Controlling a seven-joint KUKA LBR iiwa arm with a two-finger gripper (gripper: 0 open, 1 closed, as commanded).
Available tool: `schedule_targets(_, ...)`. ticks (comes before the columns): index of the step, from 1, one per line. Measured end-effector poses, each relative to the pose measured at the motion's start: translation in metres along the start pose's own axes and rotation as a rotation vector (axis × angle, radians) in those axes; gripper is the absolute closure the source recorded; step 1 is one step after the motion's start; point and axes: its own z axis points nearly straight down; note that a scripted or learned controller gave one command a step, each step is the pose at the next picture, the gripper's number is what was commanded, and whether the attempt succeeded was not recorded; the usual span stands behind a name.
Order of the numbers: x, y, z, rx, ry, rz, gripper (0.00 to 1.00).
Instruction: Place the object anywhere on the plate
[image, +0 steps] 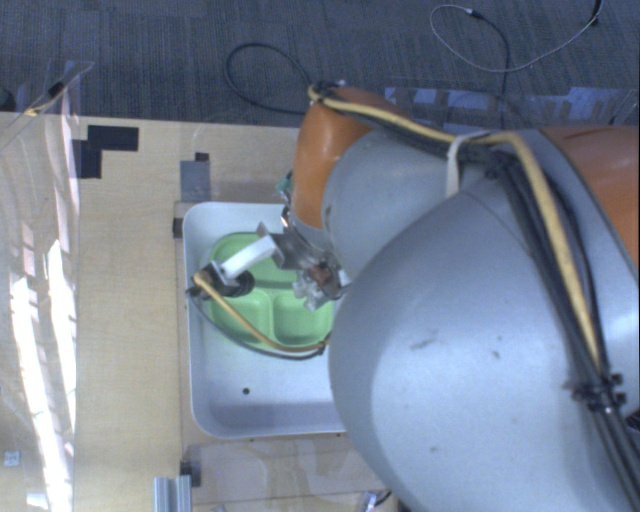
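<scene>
Arm (470, 330): grey, orange band; enters from 3 o'clock; covers much of the bench
Gripper (300, 275): over the plate; grip state cannot be told
Plate (235, 300): one; green, divided; sits in the bin's upper half
Bin (225, 400): one in sight; white
Object: not identifiable; weight, stiffness and hold point cannot be judged
Cable (250, 335): one; loops across plate at 6 o'clock

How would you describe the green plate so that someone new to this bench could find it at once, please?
Start at the shallow white bin left of the big grey arm. The green plate lies in that bin's upper half, under the gripper. It is the sole bright green thing, with raised dividers.
</scene>
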Motion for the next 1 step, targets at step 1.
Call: schedule_targets(1, 0.077, 0.0032, -0.0388, 0.0, 0.006, 0.031, 1.0)
